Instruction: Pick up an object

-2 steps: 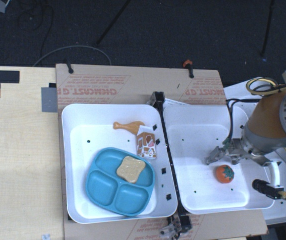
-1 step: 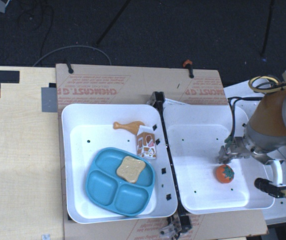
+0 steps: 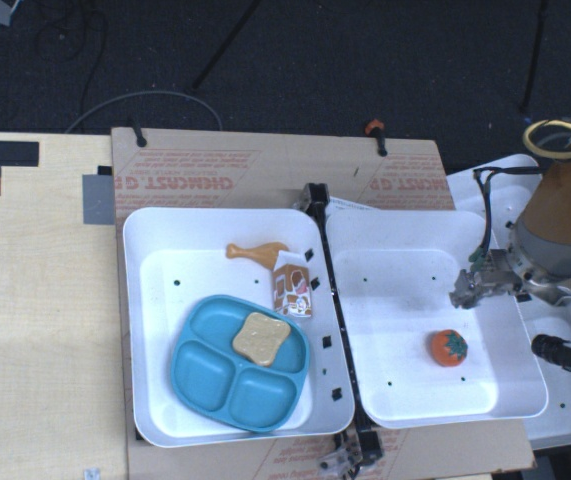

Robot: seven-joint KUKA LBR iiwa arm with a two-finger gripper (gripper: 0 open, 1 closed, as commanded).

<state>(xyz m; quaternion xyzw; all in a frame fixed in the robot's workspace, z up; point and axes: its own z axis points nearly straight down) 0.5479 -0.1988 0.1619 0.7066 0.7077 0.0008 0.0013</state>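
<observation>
A small orange-red fruit-shaped toy [image 3: 448, 348] lies in the right bin [image 3: 395, 408], toward its right side. My gripper [image 3: 472, 290] hangs over that bin's right edge, a little above and to the right of the toy, with nothing seen between its fingers. In the left bin [image 3: 150, 268] rests a blue divided plate [image 3: 215, 378] with a tan slice of toast [image 3: 261, 339] on it. Beside the plate's far edge stand a small brown-and-white carton [image 3: 292, 290] and an orange drumstick-shaped toy [image 3: 257, 253].
The two bins sit on a cardboard sheet [image 3: 265, 173] clamped to the bench. A black divider [image 3: 327, 308] runs between the bins. The arm's orange-banded body [image 3: 555, 203] and cables [image 3: 485, 208] stand at the right edge.
</observation>
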